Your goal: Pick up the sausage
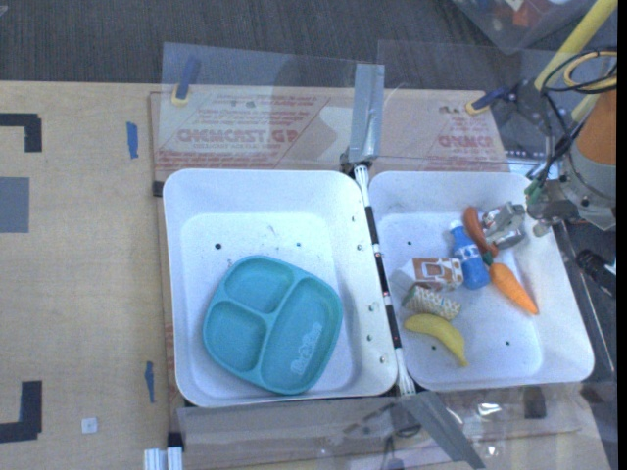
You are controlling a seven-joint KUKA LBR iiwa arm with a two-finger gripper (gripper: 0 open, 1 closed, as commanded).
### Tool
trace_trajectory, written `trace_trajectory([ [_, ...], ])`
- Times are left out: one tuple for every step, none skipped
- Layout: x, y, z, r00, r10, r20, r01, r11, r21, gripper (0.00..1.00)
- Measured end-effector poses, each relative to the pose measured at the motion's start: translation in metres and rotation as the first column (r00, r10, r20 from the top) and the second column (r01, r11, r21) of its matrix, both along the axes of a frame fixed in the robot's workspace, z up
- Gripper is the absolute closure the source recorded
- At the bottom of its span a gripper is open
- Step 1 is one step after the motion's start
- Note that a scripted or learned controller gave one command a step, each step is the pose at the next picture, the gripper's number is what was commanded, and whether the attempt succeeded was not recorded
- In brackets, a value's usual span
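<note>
The small reddish-orange toy sausage [472,225] lies in the right-hand shallow white bin [558,360], toward its far right part, slanted and partly covered by the metallic gripper [506,225] that sits right at it. It looks like a light, smooth plastic play-food piece: probably stiff or slightly yielding, rounded and slick, so it may roll or squirt out of a pinch. The best hold would likely be across its short width near the middle, with the fingers square to its long axis. Whether the fingers are closed on it or apart I cannot tell; the metal parts blur together at the sausage's lower end.

Just beside the sausage stands a small blue bottle [470,260], touching or nearly touching it, which crowds one side of any grasp. An orange toy carrot [515,290] lies just below the gripper. Farther toward the bin's middle are a small brown-and-white carton [437,272], a tan waffle-textured piece [434,304] and a yellow toy banana [438,336]. The left white bin [186,223] holds a teal divided plastic plate [272,323], well apart.
</note>
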State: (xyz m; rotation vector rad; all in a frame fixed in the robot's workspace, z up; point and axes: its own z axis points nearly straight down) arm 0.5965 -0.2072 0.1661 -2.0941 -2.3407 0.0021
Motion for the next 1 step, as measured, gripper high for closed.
trace_trajectory([
  [0.0328, -0.0011, -0.075, 0.99, 0.143, 0.003, -0.143, 0.99, -0.001, 0.0],
])
